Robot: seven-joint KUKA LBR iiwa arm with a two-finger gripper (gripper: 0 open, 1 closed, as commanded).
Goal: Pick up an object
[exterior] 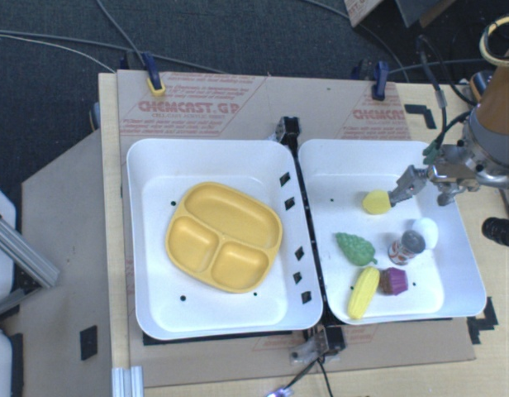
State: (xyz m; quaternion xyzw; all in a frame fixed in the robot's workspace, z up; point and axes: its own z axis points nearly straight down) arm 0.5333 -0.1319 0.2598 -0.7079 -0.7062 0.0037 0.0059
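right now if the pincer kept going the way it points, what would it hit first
Most likely the small yellow lemon-like piece: the pincer points left and slightly down toward it in the right bin. Its height above the bin is unclear, so it might pass over.

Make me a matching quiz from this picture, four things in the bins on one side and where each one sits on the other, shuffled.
Things:
1. Yellow tray
2. Lemon
3. Corn
4. Green leaf

Places:
A. Right bin, near its front edge, beside a purple piece
B. Right bin, just off the gripper
C. Left bin, in the middle
D. Right bin, between the lemon and the corn

Pairs: 1-C, 2-B, 3-A, 4-D
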